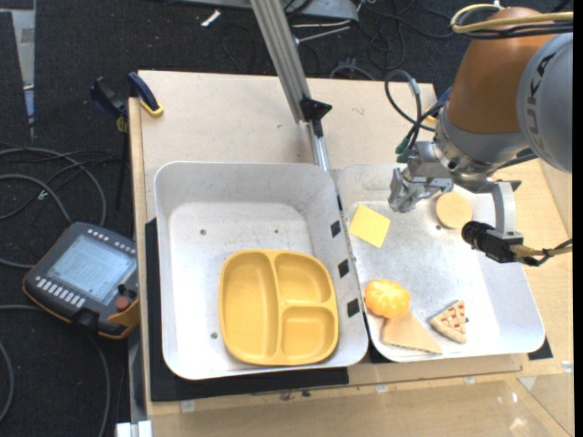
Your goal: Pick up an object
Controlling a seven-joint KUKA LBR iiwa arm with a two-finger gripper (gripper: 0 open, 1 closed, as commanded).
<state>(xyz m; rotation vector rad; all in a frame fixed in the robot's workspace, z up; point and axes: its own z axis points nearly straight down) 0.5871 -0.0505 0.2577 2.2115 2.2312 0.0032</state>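
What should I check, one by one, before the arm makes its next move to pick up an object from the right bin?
1. Objects lie in the right bin within reach: ok. Yellow square, orange, tan wedge, pizza slice, pale round piece.
2. Gripper is over the right bin: ok, near its far end.
3. Gripper is above a target: not ok; it hangs between the yellow square and the pale round piece.
4. Finger state: cannot tell.
5. Targets lie apart: not ok for the orange, tan wedge and pizza slice, which lie close together.
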